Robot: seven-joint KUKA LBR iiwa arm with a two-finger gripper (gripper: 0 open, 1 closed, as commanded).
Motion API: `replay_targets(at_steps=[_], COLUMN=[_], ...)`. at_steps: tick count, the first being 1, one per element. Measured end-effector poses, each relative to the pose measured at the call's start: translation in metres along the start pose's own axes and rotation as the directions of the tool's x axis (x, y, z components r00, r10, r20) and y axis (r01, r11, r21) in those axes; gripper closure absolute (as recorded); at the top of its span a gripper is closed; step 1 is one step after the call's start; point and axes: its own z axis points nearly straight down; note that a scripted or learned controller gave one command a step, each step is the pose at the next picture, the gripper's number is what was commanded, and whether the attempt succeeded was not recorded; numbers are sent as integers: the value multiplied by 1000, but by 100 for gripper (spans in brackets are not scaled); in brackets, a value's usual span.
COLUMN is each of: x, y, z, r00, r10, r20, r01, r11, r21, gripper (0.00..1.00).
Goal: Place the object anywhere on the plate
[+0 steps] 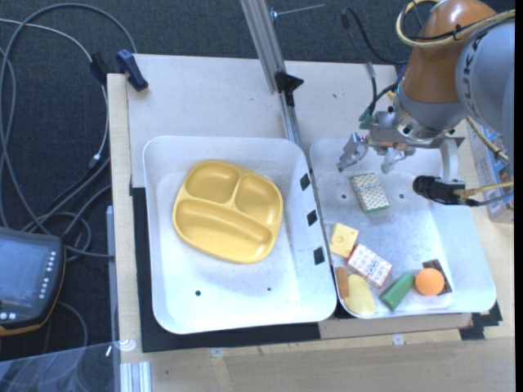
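Observation:
A yellow divided plate [227,210] lies in the left bin [167,300]. The right bin [462,243] holds several toy foods. A small patterned box [369,191] lies near its back, just below my gripper [369,155]. The gripper hangs over the back of the right bin with its two fingers spread apart and nothing between them. One fingertip [351,152] is to the left of the box and the other is up and to its right. Toward the front lie a yellow cheese wedge [343,239], a red-and-white patterned packet [369,265] and an orange ball [430,281].
At the front of the right bin sit a green piece [397,291], a pale yellow piece [360,296] and a brown piece [432,265]. A metal post [263,31] rises behind the bins' divide. Cables and a handheld pendant [24,280] lie left of the bench.

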Motion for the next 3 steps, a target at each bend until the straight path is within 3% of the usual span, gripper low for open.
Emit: replay_targets(at_steps=[2, 3], x=[1, 2], y=[0, 2], z=[89, 75], r00=[1000, 1000], r10=[0, 0], r20=[4, 1], r01=[0, 0], r11=[1000, 1000], r21=[-12, -19], gripper=[0, 100])
